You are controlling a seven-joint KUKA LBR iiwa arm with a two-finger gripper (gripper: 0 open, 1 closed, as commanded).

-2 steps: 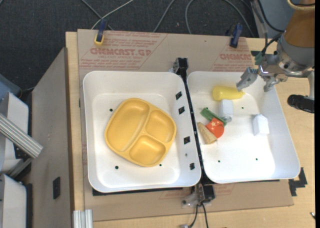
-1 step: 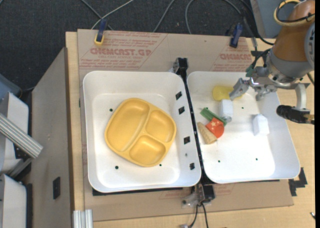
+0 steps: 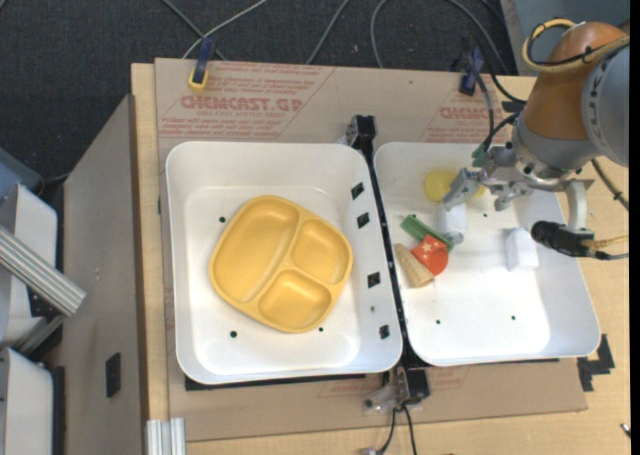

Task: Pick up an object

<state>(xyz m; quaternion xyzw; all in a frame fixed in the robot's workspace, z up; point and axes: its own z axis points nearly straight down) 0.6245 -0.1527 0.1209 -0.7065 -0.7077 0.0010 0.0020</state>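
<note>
The right bin (image 3: 520,328) holds a small group of toy foods at its left side. A round yellow piece (image 3: 438,184) lies furthest back. In front of it are a green piece (image 3: 424,230), a red piece (image 3: 433,257) and a tan wedge (image 3: 411,269), all touching or nearly so. My gripper (image 3: 487,231) hangs low over the bin's back middle, just right of the group. It is open, with one white fingertip (image 3: 454,215) near the yellow and green pieces and the other fingertip (image 3: 520,248) further right. Nothing sits between them.
The left bin (image 3: 190,243) holds a yellow divided plate (image 3: 281,263). A black divider with clips (image 3: 372,233) runs between the bins. The grey and orange arm (image 3: 570,93) leans in over the back right corner. Cables trail across the dark floor behind the bench.
</note>
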